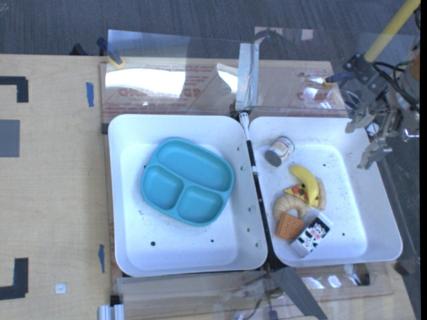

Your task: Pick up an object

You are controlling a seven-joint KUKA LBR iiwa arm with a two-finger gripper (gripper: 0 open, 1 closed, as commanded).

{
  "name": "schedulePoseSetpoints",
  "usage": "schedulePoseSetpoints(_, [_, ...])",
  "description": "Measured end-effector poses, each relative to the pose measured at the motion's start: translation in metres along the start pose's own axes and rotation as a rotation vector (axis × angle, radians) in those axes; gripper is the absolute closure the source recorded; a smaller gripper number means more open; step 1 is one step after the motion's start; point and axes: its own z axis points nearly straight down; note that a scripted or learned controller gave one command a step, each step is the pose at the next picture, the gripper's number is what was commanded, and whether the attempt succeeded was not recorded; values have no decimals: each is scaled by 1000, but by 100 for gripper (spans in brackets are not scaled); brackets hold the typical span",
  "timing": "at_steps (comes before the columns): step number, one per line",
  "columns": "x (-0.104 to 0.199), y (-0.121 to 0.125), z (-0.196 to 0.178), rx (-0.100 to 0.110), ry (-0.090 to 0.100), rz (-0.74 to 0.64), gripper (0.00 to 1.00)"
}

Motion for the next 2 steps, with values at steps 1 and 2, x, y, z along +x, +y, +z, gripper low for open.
schedulePoseSetpoints(1, [65, 48, 108, -4, 12, 109, 0])
schedulePoseSetpoints(2, [40, 78, 144, -1, -2, 497, 0])
